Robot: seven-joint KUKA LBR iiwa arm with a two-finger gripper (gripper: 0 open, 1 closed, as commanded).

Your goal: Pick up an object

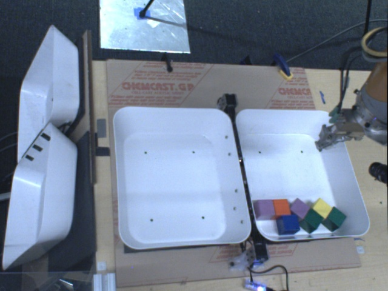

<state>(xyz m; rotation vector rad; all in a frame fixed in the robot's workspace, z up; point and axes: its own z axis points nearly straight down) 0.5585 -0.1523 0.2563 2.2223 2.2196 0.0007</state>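
Hovering over the right bin (348,162), the hand (327,137), grip state unclear, holds nothing visible.

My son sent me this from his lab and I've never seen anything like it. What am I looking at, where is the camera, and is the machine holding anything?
This is one picture, taken by a fixed camera above a bench, looking down at a slant. The grey arm with an orange band reaching in from the right is a robot arm. Its grasping end, the tool, hangs over the upper right edge of the right bin, and nothing shows between its fingers.

Two shallow white bins sit side by side on the bench. Beside the right bin is the left bin. Along the near edge of the right bin lies a cluster of small blocks: purple, orange, blue, green and yellow. The job is to pick one up, which has not happened yet.
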